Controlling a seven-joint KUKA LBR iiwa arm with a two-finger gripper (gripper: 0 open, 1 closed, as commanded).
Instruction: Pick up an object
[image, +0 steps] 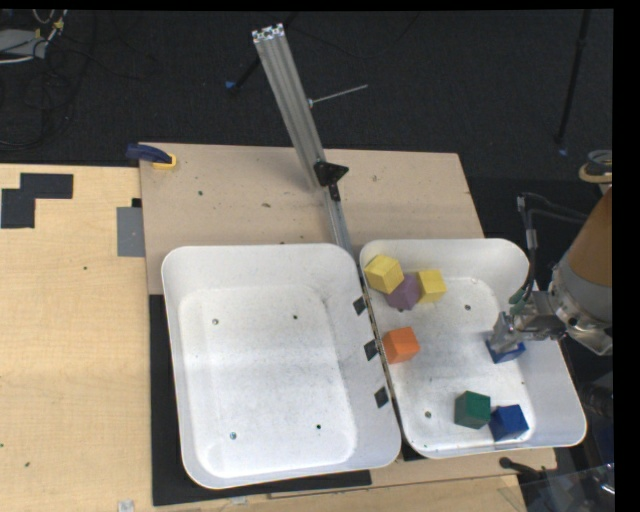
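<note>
My gripper (512, 332) is low over the right side of the right bin (545, 425), reaching in from the right. A small blue block (506, 350) lies directly at its tip, partly covered by it. In the same bin, a green block (472, 409) and a second blue block (509, 421) sit touching near the front edge. An orange block (401, 344) rests by the divider. At the back, a yellow block (383, 273), a purple block (405, 292) and a smaller yellow block (431, 284) are clustered.
The left bin (190, 270) lies beside the right one, with black clips (371, 349) along the shared edge. A slanted aluminium rail (296, 110) rises behind the bins. A blue and yellow clamp (152, 155) sits at the bench's back left.
</note>
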